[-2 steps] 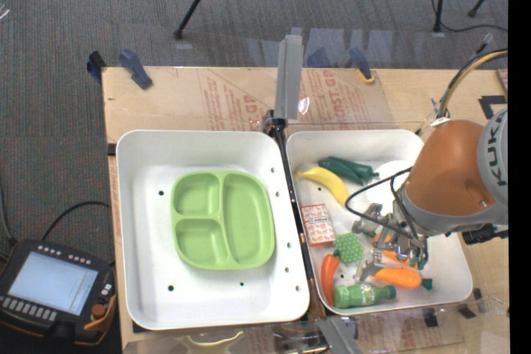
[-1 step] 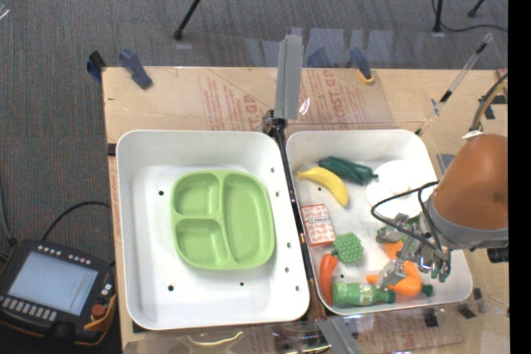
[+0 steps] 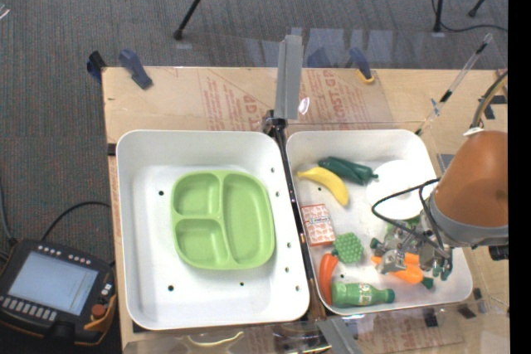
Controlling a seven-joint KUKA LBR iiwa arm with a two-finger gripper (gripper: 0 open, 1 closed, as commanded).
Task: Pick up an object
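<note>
My gripper (image 3: 412,251) hangs low over the front right corner of the right bin (image 3: 357,133), under the arm's orange band (image 3: 474,178). Directly below it lies a small orange toy (image 3: 405,270), partly hidden by the gripper's metal parts. It looks to be touching the toy or just above it; I cannot tell which. Left of it sit a green bumpy ball (image 3: 348,247), a red-orange pepper (image 3: 328,273) and a green bottle (image 3: 362,294) lying on its side.
Further back in the right bin are a yellow banana (image 3: 326,182), a dark green vegetable (image 3: 348,170), a white disc (image 3: 398,185) and a small patterned box (image 3: 318,224). The left bin (image 3: 133,147) holds a green divided plate (image 3: 222,220).
</note>
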